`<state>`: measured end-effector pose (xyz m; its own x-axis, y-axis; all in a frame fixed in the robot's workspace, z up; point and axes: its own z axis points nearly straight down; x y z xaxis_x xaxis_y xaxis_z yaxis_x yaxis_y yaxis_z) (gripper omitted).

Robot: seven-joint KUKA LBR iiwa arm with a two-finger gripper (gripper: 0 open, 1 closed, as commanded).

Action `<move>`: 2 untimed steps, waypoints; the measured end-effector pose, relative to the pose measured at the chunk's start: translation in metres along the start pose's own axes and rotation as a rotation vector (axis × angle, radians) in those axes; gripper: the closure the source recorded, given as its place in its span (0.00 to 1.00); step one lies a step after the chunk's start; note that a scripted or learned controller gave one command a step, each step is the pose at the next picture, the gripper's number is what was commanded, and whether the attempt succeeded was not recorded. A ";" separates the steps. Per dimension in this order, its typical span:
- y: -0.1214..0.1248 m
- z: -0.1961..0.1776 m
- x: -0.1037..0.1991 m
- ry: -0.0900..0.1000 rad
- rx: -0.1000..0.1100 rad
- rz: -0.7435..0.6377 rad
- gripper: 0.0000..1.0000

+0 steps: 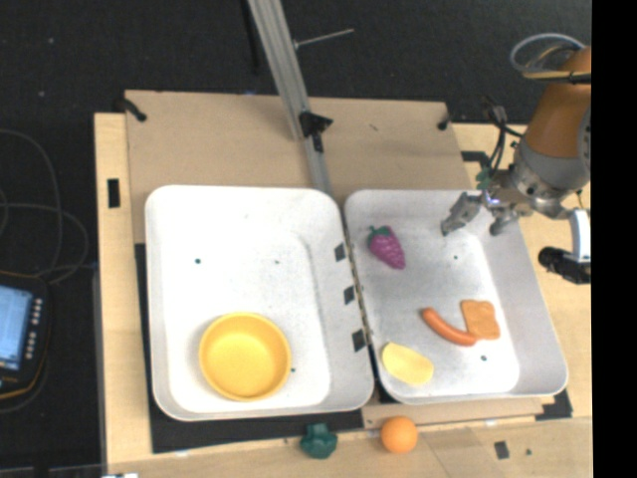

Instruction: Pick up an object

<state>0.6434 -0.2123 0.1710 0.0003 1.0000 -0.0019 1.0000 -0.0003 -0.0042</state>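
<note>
My gripper [479, 217] hangs over the upper right part of the right bin [518, 267], open, with nothing between its two fingers. In that bin lie a purple bunch of grapes [387, 247] at the upper left, an orange carrot [447, 328] and an orange cracker-like piece [480, 318] lower down, and a pale yellow piece [406, 363] at the near left corner. The grapes lie well left of the gripper; the carrot and cracker lie below it. A yellow bowl [245, 355] sits in the left bin [199, 237], toward its near edge.
On the bench in front of the bins sit an orange ball [398, 434] and a small green object [318, 441]. A slanted metal pole [289, 78] rises behind the bins. A tablet [15, 332] lies at the far left.
</note>
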 end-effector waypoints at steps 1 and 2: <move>0.004 0.049 0.007 0.001 -0.001 -0.003 0.00; 0.006 0.034 0.006 -0.002 -0.009 -0.004 1.00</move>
<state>0.6491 -0.2066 0.1373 -0.0034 1.0000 -0.0041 1.0000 0.0034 0.0049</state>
